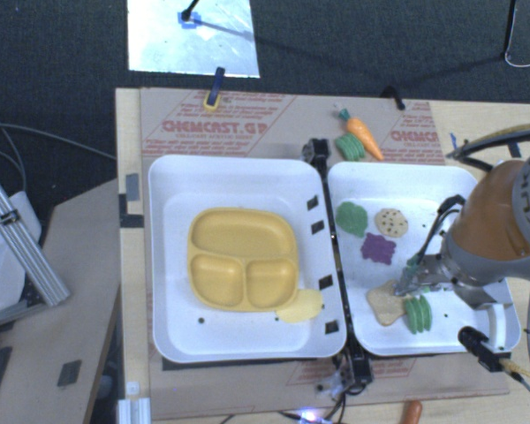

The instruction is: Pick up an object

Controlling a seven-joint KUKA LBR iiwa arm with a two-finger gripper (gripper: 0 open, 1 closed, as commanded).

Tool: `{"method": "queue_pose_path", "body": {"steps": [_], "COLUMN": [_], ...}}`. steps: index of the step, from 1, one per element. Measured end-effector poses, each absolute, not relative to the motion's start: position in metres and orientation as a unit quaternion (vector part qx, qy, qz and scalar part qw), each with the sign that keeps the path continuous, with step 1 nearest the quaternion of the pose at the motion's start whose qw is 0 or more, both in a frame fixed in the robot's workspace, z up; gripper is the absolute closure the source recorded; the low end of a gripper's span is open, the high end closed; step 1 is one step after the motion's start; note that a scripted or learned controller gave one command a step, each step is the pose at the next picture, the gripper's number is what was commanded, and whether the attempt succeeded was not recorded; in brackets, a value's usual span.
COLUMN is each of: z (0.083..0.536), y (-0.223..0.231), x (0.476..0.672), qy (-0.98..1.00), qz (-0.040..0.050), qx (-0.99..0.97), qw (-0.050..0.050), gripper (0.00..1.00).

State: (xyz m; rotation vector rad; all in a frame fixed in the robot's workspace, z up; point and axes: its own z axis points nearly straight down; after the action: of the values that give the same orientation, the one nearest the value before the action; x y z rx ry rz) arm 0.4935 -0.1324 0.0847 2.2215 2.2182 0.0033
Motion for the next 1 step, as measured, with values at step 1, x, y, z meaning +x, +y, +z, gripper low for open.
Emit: {"method": "queue_pose_path", "body": {"steps": [1], "z": [0.1488], "y": [-0.1358], "x": [0.5413], "qy": [0.709], "qz": [0.0027], "qx": [0.705], "qw": [0.005], "gripper": [1.00]}}
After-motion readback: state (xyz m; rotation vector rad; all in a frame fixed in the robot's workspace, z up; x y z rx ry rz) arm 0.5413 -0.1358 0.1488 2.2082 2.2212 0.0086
